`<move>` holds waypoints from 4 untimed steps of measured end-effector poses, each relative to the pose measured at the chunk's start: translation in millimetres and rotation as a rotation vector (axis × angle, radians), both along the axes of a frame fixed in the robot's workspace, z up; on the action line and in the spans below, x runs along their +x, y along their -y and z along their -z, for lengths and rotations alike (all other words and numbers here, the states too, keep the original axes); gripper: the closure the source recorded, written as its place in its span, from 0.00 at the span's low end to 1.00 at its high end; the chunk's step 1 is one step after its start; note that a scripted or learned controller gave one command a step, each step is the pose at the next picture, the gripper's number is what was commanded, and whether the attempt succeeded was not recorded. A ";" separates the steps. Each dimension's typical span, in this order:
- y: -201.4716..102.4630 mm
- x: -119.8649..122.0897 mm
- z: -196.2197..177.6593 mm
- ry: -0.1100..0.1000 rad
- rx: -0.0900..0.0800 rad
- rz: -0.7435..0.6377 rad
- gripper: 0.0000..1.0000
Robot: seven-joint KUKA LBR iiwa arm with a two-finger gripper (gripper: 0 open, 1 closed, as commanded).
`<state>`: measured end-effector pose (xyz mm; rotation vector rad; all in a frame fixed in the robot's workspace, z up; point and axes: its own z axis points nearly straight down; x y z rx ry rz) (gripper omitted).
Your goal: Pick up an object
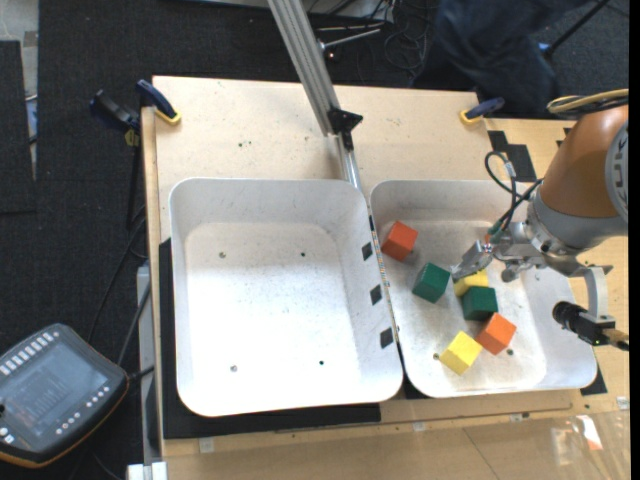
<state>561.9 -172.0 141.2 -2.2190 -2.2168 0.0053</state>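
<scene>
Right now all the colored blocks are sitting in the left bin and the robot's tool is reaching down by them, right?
Not quite. The camera view shows the blocks in the right bin, not the left bin: an orange block, a green block and a yellow block among them. The rest holds: the tool is reaching down by them.

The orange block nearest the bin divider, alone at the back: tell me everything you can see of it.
The orange block is a small cube of plain, matte orange, with no markings visible. It sits turned at an angle on the floor of the right bin, in its back left part near the divider. Nothing touches it: the green block lies close in front but apart, and the gripper is off to its right.
</scene>
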 end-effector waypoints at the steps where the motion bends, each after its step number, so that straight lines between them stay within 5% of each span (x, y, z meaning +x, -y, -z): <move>1: 2.9 6.0 22.1 0.026 -0.009 -0.001 0.00; 2: 0.4 1.3 21.2 0.009 -0.003 0.000 1.00; 4: -7.8 -3.2 -83.5 0.012 -0.003 -0.004 1.00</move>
